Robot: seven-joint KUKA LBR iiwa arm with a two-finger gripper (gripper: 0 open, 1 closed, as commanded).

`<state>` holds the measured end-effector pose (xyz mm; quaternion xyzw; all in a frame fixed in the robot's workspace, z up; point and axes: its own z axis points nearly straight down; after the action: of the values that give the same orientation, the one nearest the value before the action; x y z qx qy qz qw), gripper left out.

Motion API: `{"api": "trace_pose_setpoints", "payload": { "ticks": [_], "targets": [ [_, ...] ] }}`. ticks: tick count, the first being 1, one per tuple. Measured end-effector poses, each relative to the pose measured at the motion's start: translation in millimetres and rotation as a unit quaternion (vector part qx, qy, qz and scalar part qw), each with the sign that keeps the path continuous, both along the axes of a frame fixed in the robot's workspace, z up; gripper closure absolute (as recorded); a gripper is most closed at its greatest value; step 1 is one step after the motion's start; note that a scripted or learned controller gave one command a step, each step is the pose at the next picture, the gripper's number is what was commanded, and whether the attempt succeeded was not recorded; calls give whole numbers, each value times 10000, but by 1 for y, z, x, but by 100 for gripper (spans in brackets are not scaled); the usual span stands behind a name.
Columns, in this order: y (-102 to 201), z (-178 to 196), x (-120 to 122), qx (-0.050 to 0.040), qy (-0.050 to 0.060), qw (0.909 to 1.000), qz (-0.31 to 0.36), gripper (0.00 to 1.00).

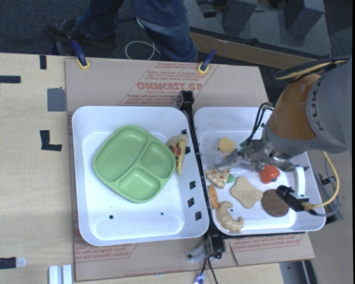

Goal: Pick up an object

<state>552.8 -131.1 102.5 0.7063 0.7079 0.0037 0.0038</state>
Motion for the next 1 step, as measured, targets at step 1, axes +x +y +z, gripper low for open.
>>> {"api": "trace_pose_setpoints", "payload": {
  "ticks": [1],
  "targets": [
    [26,-16,37,-11,27,10000,11,0]
  ]
}}
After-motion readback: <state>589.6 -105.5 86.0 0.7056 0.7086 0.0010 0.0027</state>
